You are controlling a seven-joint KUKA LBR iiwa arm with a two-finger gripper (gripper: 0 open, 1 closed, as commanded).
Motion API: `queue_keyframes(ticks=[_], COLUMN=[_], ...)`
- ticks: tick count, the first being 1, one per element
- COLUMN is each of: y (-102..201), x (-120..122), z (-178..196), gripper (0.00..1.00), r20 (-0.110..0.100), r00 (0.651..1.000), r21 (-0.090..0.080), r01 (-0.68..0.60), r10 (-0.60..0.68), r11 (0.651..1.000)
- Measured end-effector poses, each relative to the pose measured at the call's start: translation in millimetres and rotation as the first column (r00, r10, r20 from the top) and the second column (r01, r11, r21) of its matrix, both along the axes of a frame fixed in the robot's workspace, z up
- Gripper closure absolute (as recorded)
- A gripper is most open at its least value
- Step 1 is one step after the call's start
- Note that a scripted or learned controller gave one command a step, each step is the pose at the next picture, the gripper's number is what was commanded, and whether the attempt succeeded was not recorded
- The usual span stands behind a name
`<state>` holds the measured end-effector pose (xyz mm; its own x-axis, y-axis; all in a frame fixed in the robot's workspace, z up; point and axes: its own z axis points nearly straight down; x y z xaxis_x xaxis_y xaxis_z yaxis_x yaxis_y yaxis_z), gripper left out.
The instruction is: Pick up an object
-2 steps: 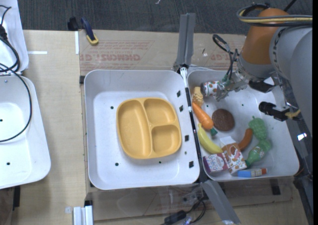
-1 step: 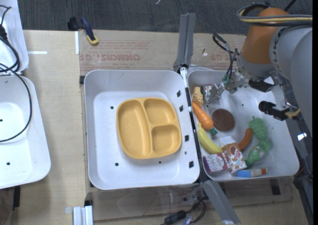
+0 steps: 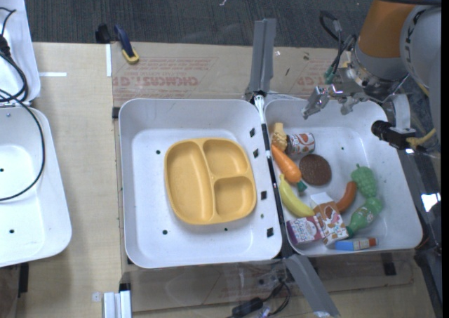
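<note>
2 white bins lie below, and the gripper (image 3: 317,102), fingers spread and holding nothing, hangs over the right bin's (image 3: 401,190) back edge, so it should descend squarely onto the carrot (image 3: 286,164) nearby.

I see the pincer (image 3: 324,97) over the right bin's (image 3: 393,239) far edge, fingers apart, holding nothing. Carrot (image 3: 286,164), banana (image 3: 295,201), brown disc (image 3: 315,169), sausage (image 3: 346,196) lie inside. Left bin (image 3: 140,169) carries a yellow divided tray (image 3: 209,180).
</note>
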<state>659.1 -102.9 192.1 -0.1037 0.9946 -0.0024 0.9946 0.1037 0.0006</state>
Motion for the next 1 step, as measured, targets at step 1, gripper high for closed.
queue_keyframes(ticks=[1], y=[3.4], x=[-19.7], z=[-75.6], gripper=[0.0], r20=[0.021], r00=[0.983], r21=[-0.003], r01=[-0.181], r10=[0.181], r11=[0.983])
